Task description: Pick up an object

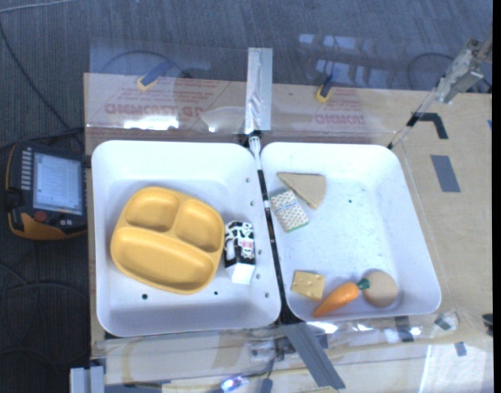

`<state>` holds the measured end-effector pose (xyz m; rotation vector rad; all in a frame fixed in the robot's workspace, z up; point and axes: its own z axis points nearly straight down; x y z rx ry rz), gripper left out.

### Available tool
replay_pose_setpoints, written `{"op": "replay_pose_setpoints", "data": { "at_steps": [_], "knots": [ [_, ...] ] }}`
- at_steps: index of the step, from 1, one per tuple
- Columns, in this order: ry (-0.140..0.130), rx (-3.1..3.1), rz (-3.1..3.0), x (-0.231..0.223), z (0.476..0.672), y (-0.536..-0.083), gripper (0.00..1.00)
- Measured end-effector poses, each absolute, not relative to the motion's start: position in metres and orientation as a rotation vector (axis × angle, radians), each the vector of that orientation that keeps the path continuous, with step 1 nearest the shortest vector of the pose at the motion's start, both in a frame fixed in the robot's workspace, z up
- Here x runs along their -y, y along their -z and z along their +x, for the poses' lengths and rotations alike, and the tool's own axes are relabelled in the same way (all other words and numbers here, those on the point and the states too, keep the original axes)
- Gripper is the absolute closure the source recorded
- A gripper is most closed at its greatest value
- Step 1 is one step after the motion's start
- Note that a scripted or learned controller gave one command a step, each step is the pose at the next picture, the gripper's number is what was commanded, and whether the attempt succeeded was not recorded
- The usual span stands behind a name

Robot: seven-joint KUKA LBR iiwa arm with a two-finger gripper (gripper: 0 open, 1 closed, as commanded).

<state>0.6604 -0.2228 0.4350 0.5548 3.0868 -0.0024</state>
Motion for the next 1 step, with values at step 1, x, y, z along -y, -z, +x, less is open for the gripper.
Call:
{"op": "replay_pose_setpoints", "data": {
  "at_steps": [1],
  "knots": [
    [0.001,-3.136,-0.043,0.2158,0.6575,-0.4353,1.00]
  ]
}}
